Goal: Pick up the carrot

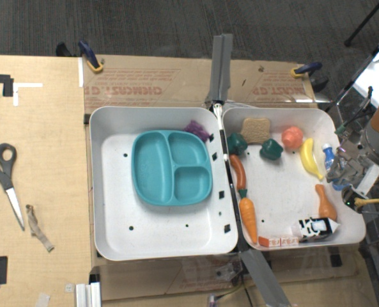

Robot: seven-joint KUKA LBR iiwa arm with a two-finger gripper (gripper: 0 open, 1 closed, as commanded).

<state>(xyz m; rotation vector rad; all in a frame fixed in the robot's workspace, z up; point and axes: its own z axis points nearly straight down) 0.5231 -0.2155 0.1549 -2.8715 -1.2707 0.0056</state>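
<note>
Scissors (4,174) lie on the bench far left. Left bin (106,235) holds a teal divided plate (172,167). In the right bin (285,197), the carrot (247,219) lies along the left wall, just below a hot dog (239,171). Banana (310,157) sits near the right wall. Gripper (340,178) hovers at the bin's right rim, well apart from the carrot; can't tell its finger state.

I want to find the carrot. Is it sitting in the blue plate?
No, the carrot lies in the right bin against its left wall, while the blue plate sits in the left bin.
</note>
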